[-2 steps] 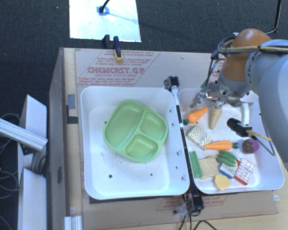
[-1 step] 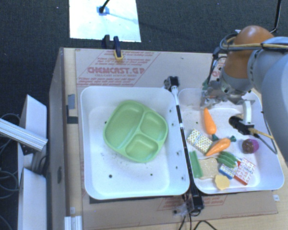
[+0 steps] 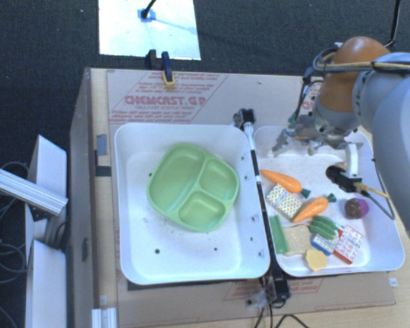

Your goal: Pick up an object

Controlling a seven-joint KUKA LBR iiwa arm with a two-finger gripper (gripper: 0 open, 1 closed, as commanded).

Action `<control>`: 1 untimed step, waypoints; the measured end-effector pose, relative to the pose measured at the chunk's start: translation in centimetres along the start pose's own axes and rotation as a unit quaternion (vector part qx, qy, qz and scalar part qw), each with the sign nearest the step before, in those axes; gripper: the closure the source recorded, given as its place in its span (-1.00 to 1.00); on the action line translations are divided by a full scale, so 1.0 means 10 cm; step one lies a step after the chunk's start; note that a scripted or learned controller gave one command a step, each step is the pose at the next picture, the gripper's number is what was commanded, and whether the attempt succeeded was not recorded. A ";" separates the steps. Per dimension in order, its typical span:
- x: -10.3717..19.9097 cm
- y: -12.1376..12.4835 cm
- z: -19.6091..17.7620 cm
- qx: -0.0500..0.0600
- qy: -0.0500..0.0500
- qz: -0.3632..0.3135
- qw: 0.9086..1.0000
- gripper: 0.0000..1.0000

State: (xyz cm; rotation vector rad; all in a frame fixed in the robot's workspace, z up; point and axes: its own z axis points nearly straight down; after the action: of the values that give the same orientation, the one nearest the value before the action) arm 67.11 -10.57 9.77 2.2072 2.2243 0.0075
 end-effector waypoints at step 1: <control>0.24 -0.43 0.13 0.004 0.001 0.003 1.000 -1.00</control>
State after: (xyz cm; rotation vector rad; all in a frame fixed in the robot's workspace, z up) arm 62.82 -8.23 8.41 2.2189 2.2227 0.0010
